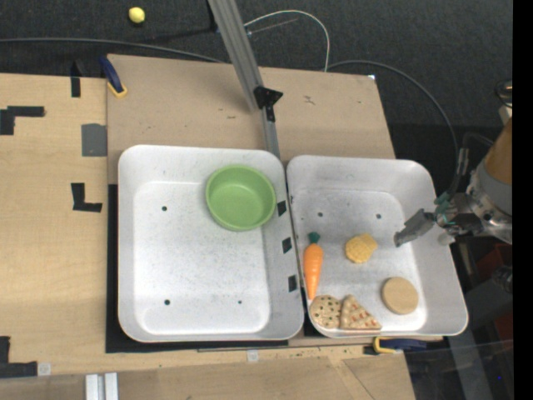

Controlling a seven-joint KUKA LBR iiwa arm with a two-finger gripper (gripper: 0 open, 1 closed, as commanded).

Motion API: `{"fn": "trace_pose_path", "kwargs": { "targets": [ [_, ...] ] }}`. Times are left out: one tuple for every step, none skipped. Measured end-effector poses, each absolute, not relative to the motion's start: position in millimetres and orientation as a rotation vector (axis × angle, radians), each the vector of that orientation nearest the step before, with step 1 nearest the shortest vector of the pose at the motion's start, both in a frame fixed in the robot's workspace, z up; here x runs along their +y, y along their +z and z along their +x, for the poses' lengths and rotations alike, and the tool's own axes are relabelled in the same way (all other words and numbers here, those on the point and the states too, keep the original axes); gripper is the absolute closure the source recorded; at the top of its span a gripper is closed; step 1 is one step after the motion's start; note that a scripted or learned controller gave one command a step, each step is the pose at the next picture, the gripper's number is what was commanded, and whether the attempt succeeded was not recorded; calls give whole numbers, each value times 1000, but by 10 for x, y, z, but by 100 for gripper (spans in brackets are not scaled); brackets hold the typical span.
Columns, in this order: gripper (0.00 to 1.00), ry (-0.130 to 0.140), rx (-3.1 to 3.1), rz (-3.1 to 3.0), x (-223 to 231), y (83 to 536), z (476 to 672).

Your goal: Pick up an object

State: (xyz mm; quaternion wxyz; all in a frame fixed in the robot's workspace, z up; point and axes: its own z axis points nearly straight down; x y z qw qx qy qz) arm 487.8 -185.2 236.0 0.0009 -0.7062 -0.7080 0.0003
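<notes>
The yellow cracker [361, 248] lies in the right bin [416, 177], beside the carrot [312, 269]. The tool [414, 226] hovers right of the cracker; whether it is spread cannot be told.

You get even, moderately bright light from overhead, and nothing looks blown out. The two white bins [200, 161] read cleanly, with only a soft sheen on their rims left of the gripper [414, 227]. Shadows are short and faint: a thin one hugs the green bowl [240, 197], far left of the gripper. The dark floor behind the bench [50, 190] loses detail. The whole frame is slightly soft and grainy, and the arm at the edge looks a little smeared.
</notes>
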Motion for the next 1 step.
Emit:
{"fn": "trace_pose_path", "kwargs": {
  "targets": [
    [0, 1, -2223, -2218, -1854, 2362, 4877]
  ]
}}
